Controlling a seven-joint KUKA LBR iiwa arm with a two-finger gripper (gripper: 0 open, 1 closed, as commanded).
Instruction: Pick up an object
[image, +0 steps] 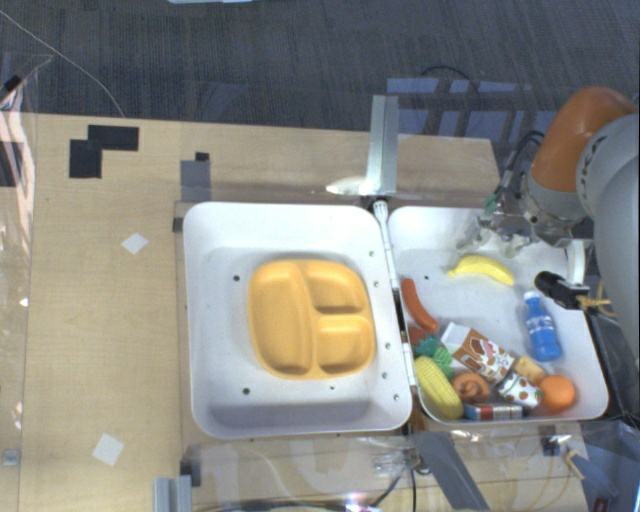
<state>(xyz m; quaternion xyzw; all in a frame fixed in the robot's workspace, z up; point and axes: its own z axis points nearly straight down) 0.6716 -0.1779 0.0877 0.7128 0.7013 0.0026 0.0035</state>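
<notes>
the bench (90, 330) is pale wood, with two white bins side by side on it. closest to me, at the front of the right bin (430, 232), a heap of toy food is packed together. there is a yellow corn cob (437, 386), with a green thing (433, 350) just behind it. beside the corn sits a little carton with pictures on it (481, 356), a red and blue marker pen (492, 411) lying flat along the front wall, and a small can (519, 389). an orange ball (557, 393) rests in the front right corner, touching the can.

a bit further back, a blue bottle (541, 327) lies near the right wall. a red sausage (419, 305) leans along the left wall of that bin.

the left bin (215, 250) holds a yellow tray (309, 318) with three sections, right in its middle.

further back in the right bin a yellow banana (481, 268) lies by itself on the white floor, apart from the heap.

just behind the banana, the gripper (497, 237) hangs low over the back of the right bin. its fingers are spread a little apart with nothing between them. it is near the banana but not touching it. the grey arm (610, 165) with its orange band (580, 130) comes in from the right.

at the very back, a metal post (384, 145) stands between the two bins, and black tape marks (100, 148) sit on the bench at the far left.
</notes>
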